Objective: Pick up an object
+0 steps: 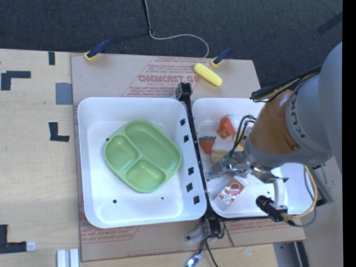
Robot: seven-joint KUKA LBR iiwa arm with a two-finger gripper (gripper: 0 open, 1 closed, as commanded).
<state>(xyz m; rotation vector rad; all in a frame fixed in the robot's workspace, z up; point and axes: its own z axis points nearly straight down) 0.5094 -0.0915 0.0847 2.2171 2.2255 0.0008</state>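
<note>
Cardboard-topped bench (167, 74), seemingly dark carpet (67, 10)

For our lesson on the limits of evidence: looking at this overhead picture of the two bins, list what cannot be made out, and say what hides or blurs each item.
1. Gripper: in the camera view the arm's wrist covers it, so open or shut is unclear.
2. Right bin: the arm hides much of its floor.
3. Small packet: its print is too small to read.
4. Orange items: too blurred to identify.
5. Arm: cut off at the picture's right.
</note>
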